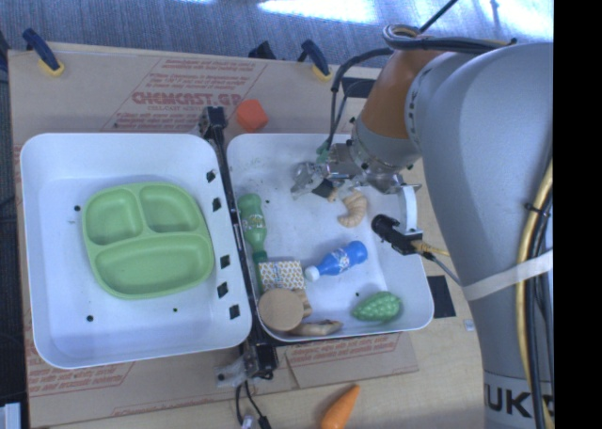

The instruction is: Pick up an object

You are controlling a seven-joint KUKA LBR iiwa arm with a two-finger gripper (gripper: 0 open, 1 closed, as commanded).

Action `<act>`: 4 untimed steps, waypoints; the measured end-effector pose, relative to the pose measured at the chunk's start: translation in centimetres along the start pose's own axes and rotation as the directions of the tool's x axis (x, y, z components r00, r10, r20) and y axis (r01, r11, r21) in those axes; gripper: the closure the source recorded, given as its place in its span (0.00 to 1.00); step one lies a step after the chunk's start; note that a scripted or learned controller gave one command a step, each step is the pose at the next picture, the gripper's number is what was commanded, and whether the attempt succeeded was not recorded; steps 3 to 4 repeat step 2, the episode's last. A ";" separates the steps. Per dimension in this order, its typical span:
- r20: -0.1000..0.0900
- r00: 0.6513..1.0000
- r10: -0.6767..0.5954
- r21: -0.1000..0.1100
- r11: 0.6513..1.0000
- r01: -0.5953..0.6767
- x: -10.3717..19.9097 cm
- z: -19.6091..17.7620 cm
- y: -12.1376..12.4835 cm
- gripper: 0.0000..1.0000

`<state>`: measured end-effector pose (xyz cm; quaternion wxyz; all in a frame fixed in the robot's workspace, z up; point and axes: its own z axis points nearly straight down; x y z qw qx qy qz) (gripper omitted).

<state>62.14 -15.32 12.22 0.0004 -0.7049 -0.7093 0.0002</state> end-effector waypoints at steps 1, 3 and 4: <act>0.000 1.000 -0.001 0.002 1.000 0.001 -2.4 1.7 3.5 0.00; -0.002 1.000 -0.001 0.003 1.000 0.001 0.7 3.1 3.5 0.00; -0.002 1.000 -0.001 0.003 1.000 0.001 0.7 3.1 3.5 0.00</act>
